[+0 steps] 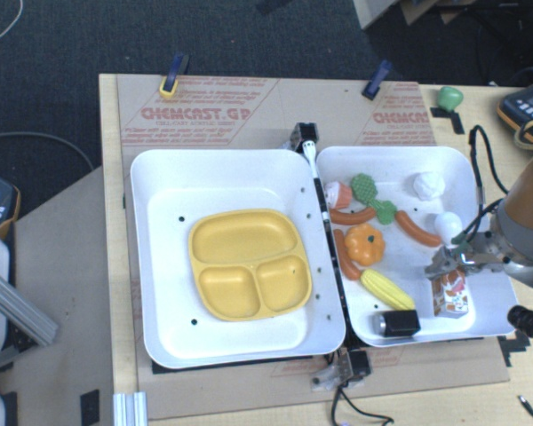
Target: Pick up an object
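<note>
My gripper hangs low over the front right part of the right bin, right above a small red and white packet. Whether the packet is between the fingers I cannot make out. In the same bin lie an orange pumpkin toy, a yellow corn cob, a black box, two sausages, a green broccoli piece and two white balls.
The left bin holds a yellow divided plate. A black divider clip sits between the bins. Blue clamps hold the cardboard at the back. A green knob and cables lie at the right.
</note>
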